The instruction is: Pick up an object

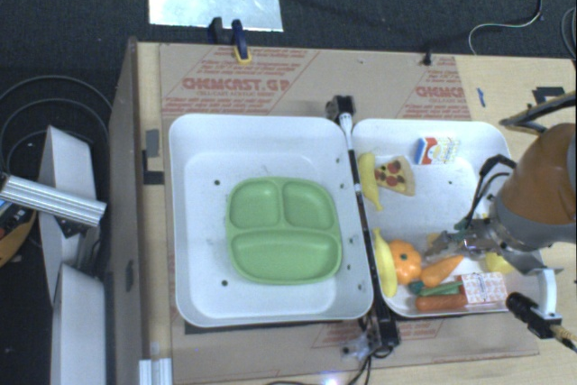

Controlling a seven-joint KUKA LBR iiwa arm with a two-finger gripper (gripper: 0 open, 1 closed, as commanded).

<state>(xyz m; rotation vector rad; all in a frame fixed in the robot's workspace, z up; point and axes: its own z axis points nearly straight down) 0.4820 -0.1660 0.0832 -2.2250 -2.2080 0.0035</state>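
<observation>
orange carrot [441, 270] beside gripper [453, 242]

Both bins [270, 129] look like smooth white plastic w/ slight gloss. Far left of the gripper [451, 243], green tray [283, 228]: matt plastic. Just beside it, orange toy [405, 260] looks glossy plastic. Bench [297, 77]: matt printed cardboard.

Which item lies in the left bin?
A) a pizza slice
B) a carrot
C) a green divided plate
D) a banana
C: the green divided plate sits alone in the left bin, while the pizza slice, banana and carrot all lie in the right bin.
</observation>
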